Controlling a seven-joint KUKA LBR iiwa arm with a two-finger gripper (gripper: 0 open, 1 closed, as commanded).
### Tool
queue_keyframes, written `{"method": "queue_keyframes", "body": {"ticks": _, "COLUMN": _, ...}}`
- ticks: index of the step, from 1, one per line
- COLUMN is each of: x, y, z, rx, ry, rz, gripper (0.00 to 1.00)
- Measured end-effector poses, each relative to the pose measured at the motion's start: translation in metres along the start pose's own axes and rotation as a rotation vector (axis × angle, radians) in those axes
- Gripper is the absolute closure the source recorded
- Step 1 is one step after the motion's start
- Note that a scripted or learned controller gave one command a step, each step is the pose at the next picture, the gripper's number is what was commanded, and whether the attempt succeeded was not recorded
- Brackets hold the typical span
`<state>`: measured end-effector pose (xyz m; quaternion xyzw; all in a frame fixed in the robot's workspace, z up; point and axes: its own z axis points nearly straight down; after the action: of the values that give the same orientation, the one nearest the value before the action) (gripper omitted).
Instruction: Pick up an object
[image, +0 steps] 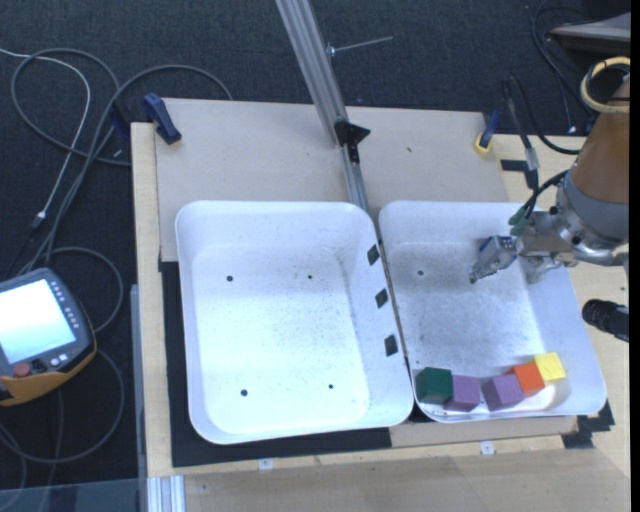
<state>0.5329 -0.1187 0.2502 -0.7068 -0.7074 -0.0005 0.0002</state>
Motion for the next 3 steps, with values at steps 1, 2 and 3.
{"method": "queue_keyframes", "body": {"ticks": 1, "x": 0.007, "y": -0.013, "z": -0.023, "rx": -0.003, "ry": -0.001, "rz": -0.001, "gripper": 0.0}}
{"method": "queue_keyframes", "body": {"ticks": 2, "x": -0.05, "y": 0.036, "z": -0.007, "rx": -0.002, "ry": -0.004, "rz": 0.004, "gripper": 0.0}}
{"method": "queue_keyframes", "body": {"ticks": 3, "x": -0.057, "y": 0.058, "z": 0.001, "rx": -0.003, "ry": -0.004, "rz": 0.0, "gripper": 0.0}}
